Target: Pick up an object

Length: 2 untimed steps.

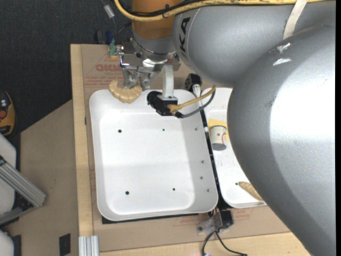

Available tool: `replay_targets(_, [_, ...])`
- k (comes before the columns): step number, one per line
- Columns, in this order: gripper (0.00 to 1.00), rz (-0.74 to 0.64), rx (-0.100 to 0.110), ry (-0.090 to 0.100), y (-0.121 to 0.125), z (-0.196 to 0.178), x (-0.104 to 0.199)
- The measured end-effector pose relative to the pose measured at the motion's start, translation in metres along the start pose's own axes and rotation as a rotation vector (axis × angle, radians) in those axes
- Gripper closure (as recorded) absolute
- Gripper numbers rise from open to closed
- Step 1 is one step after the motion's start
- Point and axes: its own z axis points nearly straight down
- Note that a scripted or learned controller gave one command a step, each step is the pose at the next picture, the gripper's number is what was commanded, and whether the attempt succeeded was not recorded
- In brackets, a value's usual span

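**A:** What is to be noted nearest the camera?

**B:** Much of the right side is covered by the arm point(277, 116). Beneath it the right bin point(234, 199) is partly hidden. A pale brown piece point(248, 189) is seen at the edge of the arm's outline, and a small canister point(218, 136) lies farther back beside the dividing rim. Neither is being approached. The floor of the left bin point(106, 196) is seen bare across its near and middle parts.

**A:** And the thing to be picked?

**B:** A tan lumpy object point(124, 93) is found at the far left corner of the left bin. Whether it rests against the wall or up on the rim cannot be told. The gripper point(136, 81) is placed directly over its right part, touching it or very nearly so. It cannot be told whether the gripper is open or closed, and no hold on the object can be confirmed.

**A:** What could go wrong from here?

**B:** Three risks are judged likely. The object may be caught only by its right end, since the gripper is set off-centre, and it could then be tipped or dropped on lifting. The corner wall may be struck on closing, so that the grasp is blocked or the bin is shifted on the bench point(80, 143). The object may also be pushed over the rim and out of the bin, because so little room is left behind it.
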Motion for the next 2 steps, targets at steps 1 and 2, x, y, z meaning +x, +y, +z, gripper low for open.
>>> replay_targets(1, [1.00, 0.002, -0.020, 0.005, 0.017, -0.104, -0.002])
replay_targets(2, [1.00, 0.002, -0.014, 0.003, -0.002, -0.138, -0.002])
